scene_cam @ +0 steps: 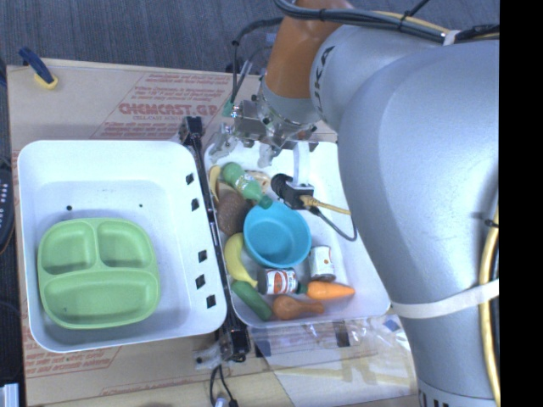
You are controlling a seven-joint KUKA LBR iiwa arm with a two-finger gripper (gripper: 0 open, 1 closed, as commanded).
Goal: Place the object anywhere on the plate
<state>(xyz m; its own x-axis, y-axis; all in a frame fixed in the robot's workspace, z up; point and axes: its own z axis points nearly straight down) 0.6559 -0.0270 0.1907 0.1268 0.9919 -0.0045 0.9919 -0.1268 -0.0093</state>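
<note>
Grey arm [407, 168] in from right, orange band up top, wrist angled down; gripper [265, 147] low, finger gap unclear.

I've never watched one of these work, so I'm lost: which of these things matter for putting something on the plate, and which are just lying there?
In the job:
green divided plate in the left bin
gripper
toy food in the right bin: blue bowl, green bottle, banana, carrot, small cans

Lying about:
cardboard sheet
blue clamp
</note>
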